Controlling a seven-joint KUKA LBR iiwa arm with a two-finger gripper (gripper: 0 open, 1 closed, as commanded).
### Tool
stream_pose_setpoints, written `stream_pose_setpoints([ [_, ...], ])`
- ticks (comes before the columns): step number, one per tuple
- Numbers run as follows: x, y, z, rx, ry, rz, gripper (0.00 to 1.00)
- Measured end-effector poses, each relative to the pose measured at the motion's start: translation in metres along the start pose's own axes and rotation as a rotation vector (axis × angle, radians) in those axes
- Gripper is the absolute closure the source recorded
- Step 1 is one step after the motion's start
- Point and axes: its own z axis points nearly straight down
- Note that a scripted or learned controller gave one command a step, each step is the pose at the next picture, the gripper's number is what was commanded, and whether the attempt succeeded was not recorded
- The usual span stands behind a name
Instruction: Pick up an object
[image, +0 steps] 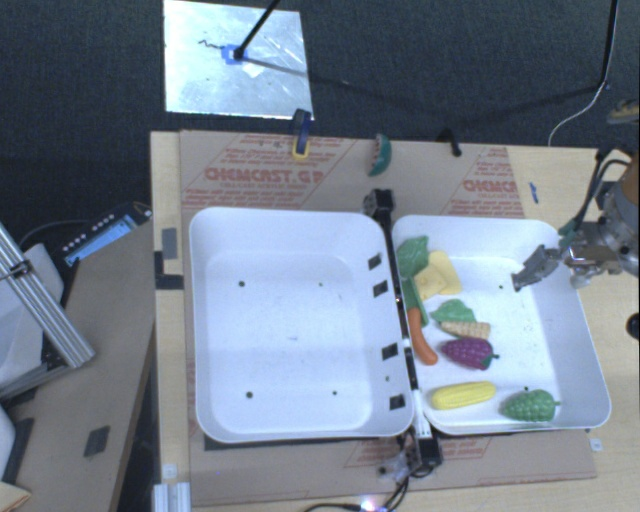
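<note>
Over the right bin, surroundings: toy foods crowd the bin's (580, 340) left side; we see nothing between them and the gripper.
Gripper (522, 279): above bare bin floor, touching nothing we can see; we cannot tell how far it is spread.
Arm (610, 235): enters from the right edge.
Nearest objects: yellow wedge (437, 275), purple grapes (468, 352), well apart.
Left bin (290, 330): alongside.

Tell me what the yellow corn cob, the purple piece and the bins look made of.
The corn cob looks like moulded plastic: even yellow with a soft sheen. The purple piece, grape-like with a green stem, also seems plastic, lumpy and slightly glossy; it could be rubbery. Both bins look like thin formed white plastic, smooth with rounded rims.
</note>
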Motion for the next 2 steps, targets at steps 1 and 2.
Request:
stream_pose_setpoints([
  [1, 0.055, -0.047, 0.062, 0.007, 0.004, -0.004, 0.0],
  [2, 0.039, 0.02, 0.171, 0.0, -0.001, -0.002, 0.0],
])
